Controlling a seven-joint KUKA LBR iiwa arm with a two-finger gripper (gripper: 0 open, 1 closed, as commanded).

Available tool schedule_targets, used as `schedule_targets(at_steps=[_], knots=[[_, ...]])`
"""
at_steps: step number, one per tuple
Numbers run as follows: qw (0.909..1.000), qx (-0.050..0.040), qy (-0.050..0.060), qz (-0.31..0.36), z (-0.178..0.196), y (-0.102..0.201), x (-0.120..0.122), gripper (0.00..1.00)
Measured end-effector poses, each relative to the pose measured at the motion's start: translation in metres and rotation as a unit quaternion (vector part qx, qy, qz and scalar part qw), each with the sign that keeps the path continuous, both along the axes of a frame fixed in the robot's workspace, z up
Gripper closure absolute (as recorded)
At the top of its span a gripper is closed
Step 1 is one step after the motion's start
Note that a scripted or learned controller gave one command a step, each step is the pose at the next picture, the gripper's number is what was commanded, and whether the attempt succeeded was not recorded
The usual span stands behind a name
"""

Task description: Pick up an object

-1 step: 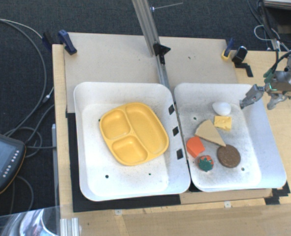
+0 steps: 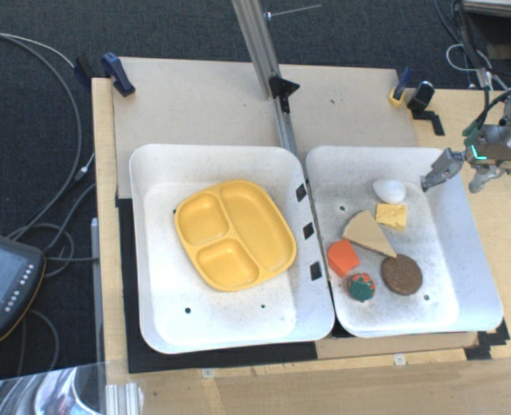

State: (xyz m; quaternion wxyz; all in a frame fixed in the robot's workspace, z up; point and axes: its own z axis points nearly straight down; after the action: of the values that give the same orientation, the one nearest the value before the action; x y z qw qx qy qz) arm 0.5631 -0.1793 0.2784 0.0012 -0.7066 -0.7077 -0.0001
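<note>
The right bin (image 2: 463, 258) holds several small items: a white egg-shaped piece (image 2: 389, 188), a yellow cheese block (image 2: 392, 216), a tan wedge (image 2: 367, 234), an orange-red block (image 2: 343, 257), a green and red piece (image 2: 360, 286) and a brown round disc (image 2: 402, 275). My gripper (image 2: 459, 175) hangs over the bin's upper right corner, to the right of the white piece and apart from it. It is open, its fingers spread wide with nothing between them.
The left bin (image 2: 151, 188) carries a yellow divided plate (image 2: 233, 233). A metal pole (image 2: 259, 33) slants down to the gap between the bins. Cables and a pendant (image 2: 4, 284) lie off the bench at left.
</note>
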Motion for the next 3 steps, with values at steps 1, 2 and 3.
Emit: schedule_targets(at_steps=[1, 2, 3], knots=[[1.0, 0.0004, 0.002, 0.0, -0.044, 0.006, -0.003, 0.0], [1.0, 0.0005, 0.003, -0.001, -0.086, 0.005, -0.005, 0.0], [1.0, 0.001, 0.003, -0.001, -0.146, 0.014, -0.007, 0.0]])
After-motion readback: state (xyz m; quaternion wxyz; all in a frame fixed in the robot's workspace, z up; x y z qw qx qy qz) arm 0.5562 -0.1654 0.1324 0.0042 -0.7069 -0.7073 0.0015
